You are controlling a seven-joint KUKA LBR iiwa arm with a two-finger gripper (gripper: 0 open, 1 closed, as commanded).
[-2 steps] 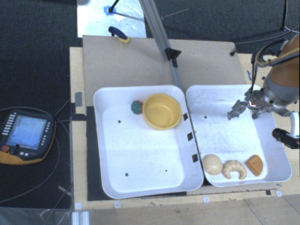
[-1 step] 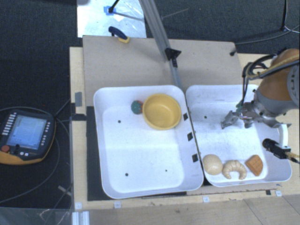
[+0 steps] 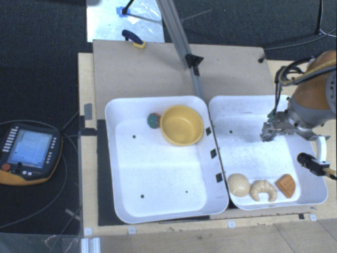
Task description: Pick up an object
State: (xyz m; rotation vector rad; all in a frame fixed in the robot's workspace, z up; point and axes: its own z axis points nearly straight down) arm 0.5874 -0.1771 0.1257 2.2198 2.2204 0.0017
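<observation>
Arm (image 3: 316, 96) comes in from the right, partly cut off by the frame edge; its hand (image 3: 269, 132) sits low over the upper part of the right bin (image 3: 247, 107), small and dark, so I cannot tell how it is set, and nothing visible in it. Right bin holds three food items along its near edge: a round pale bun (image 3: 238, 185), a croissant (image 3: 264, 190) just beside it, and an orange waffle piece (image 3: 286, 185), all well apart from the hand. Left bin (image 3: 158, 194) has a yellow bowl (image 3: 181, 125) at its far right corner, with a small dark green ball (image 3: 153, 120) touching the bowl's left side, detail too small to read. Teach pendant (image 3: 29, 152) lies left of the counter (image 3: 137, 67).
</observation>
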